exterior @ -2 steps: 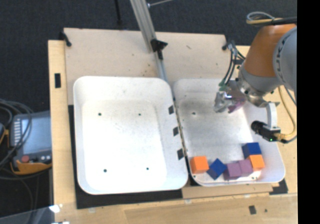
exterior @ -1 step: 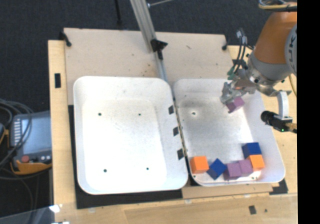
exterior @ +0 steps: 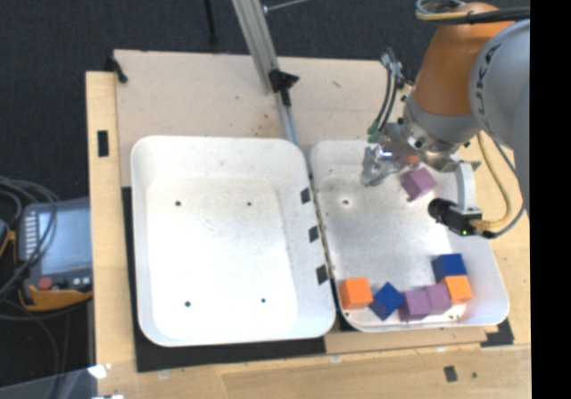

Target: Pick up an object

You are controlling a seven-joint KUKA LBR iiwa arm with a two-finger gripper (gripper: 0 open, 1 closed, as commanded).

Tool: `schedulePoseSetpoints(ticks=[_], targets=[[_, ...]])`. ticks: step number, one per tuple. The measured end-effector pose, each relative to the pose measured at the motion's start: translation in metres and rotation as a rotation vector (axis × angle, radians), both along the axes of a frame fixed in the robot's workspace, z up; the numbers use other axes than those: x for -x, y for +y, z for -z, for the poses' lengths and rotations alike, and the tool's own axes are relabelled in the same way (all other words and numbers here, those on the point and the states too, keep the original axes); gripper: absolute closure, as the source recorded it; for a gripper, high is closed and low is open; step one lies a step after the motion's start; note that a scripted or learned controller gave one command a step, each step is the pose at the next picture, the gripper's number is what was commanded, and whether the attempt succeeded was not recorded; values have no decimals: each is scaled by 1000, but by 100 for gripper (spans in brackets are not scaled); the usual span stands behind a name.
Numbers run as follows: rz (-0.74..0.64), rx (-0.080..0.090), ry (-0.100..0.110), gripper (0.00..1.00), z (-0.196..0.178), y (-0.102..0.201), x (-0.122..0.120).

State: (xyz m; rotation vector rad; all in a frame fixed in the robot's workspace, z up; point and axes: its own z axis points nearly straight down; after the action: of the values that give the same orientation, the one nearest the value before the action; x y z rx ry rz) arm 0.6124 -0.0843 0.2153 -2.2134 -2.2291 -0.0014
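Two shallow white plastic bins sit side by side on your pale wooden bench [exterior: 103, 210]: the left bin [exterior: 223, 236] and the right bin [exterior: 393, 228], which holds all the blocks you can see. Your grey arm with its orange band [exterior: 446, 58] reaches in from the right and hangs over the upper part of the right bin, with the metal two-finger gripper [exterior: 393, 163] below the wrist. A small purple cube [exterior: 417, 183] sits tilted right at the gripper's lower right side, touching or very nearly touching it; from this slanted view you cannot tell whether the cube is actually between the fingers or merely beside them, and you cannot tell how wide the pincer stands. Along the near edge of the right bin lies a loose row of blocks: an orange cube [exterior: 356, 292] at the left, a dark blue cube [exterior: 387, 300] just beside it, two purple blocks [exterior: 426, 302] pressed together, a second small orange cube [exterior: 459, 288] touching them, and another blue cube [exterior: 449, 266] just above that one. A slanted aluminium rail [exterior: 254, 31] crosses the upper bench toward the gap between the bins. A handheld control pendant with a screen [exterior: 49, 250] rests off the bench at your left edge.
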Motion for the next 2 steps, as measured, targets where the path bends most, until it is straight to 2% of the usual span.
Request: schedulePoseSetpoints(ticks=[1,2], targets=[[0,-1,-2,100,-10,45,-8],[1,-1,2,100,-3,96,-8]])
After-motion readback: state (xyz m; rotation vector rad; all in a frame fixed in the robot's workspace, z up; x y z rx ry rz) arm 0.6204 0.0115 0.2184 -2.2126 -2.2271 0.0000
